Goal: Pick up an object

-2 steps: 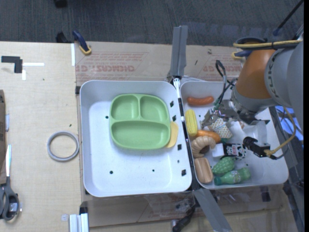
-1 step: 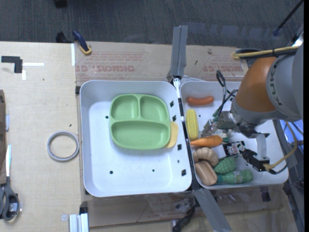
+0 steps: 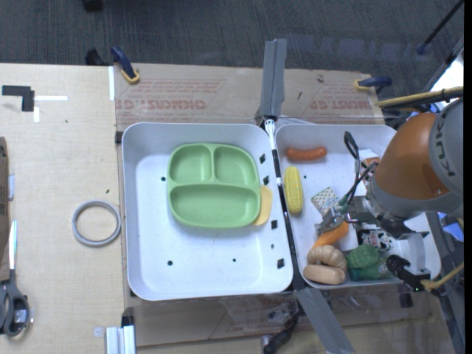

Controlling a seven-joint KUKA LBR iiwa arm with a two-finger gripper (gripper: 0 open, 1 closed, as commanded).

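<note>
Gripper [image 3: 338,217], fingers' state unclear to us, hangs just above small orange carrot-shaped toy [image 3: 333,234]; we should descend straight.

Upside-down "CHEMCAL GR…" on cardboard [image 3: 171,103]

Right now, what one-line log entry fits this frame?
gripper: low in right bin | at: carrot | grasp: unconfirmed | left bin: green plate

Single fixed overhead view, slanted down onto both bins [image 3: 133,220].
</note>
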